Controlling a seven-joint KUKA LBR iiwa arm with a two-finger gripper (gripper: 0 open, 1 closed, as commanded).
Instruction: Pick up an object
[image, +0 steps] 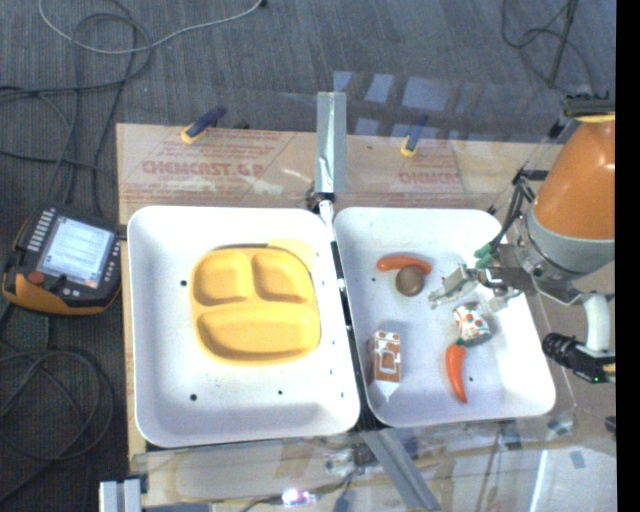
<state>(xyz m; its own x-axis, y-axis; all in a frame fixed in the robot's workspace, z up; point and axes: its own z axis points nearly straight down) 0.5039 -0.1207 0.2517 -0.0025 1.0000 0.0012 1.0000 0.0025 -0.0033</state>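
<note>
The gripper (458, 285) hovered in the right bin (520, 395), just above-left of the small red-and-white object (471, 323); fingers looked apart, empty; brown ball (409, 282) lay left.

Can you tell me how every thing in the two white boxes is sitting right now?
Yellow plastic divided tray: lying flat, right way up, in the left white bin.
Orange-red sausage-shaped toy: lying on its side in the right white bin.
Small brown round ball: resting against the sausage toy.
Small brown and white carton: lying flat.
Orange carrot-shaped toy: lying flat.
Small red and white packet: tilted, under the grey two-finger gripper.
</note>
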